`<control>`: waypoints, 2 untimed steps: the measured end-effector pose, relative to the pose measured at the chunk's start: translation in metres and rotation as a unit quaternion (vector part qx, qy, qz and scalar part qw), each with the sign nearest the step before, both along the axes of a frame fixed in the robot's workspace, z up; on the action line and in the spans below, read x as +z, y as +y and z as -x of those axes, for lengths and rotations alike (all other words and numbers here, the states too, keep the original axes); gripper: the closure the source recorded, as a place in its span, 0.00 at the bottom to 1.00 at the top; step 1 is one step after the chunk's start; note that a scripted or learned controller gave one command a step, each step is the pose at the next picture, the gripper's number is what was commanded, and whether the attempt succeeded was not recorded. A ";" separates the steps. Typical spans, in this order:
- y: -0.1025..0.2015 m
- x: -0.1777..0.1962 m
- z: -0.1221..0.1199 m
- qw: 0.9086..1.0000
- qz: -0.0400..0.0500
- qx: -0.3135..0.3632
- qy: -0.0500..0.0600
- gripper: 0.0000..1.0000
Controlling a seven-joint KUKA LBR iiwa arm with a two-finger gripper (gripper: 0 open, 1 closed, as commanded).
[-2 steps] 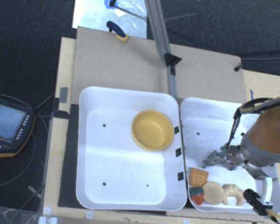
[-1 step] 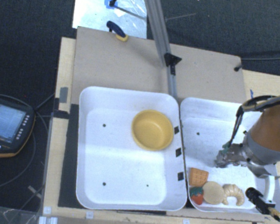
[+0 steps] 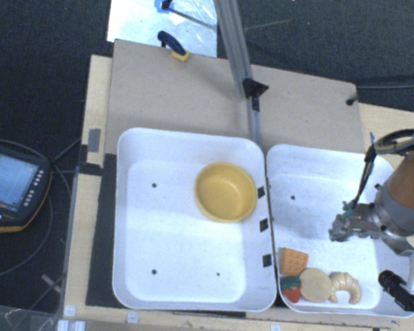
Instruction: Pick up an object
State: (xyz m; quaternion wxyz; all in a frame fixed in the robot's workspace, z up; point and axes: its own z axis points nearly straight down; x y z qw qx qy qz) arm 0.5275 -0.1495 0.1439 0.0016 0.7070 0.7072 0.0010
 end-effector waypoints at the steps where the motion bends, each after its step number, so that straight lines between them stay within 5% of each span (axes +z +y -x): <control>1: -0.002 0.042 0.000 1.000 0.000 0.000 0.000 1.00; 2: 0.007 0.091 0.002 1.000 0.000 0.001 -0.001 1.00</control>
